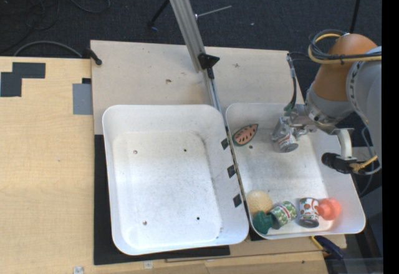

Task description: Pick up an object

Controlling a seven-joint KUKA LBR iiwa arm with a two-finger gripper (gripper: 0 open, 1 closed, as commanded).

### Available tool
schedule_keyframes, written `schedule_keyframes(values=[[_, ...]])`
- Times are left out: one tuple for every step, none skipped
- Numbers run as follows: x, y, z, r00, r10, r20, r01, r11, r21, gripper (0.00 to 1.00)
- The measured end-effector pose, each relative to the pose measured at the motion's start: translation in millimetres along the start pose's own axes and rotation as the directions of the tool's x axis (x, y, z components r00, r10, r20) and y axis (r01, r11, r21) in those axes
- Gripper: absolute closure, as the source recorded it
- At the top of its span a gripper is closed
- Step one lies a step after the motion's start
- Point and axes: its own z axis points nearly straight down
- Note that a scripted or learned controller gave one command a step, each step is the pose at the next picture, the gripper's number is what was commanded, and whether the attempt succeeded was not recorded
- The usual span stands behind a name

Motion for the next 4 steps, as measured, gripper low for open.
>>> schedule_keyframes(values=[[-7, -3, -48, 1.000, 0.007, 0.001, -0.007, 1.000, -0.005, 1.00], [-5, -5, -111, 1.000, 0.006, 0.001, -0.006, 1.000, -0.007, 1.00], [-6, -4, -126, 1.000, 0.005, 0.000, -0.005, 1.000, -0.004, 1.00], [44, -6, -135, 1.000, 0.003, -0.002, -0.003, 1.000, -0.001, 1.00]])
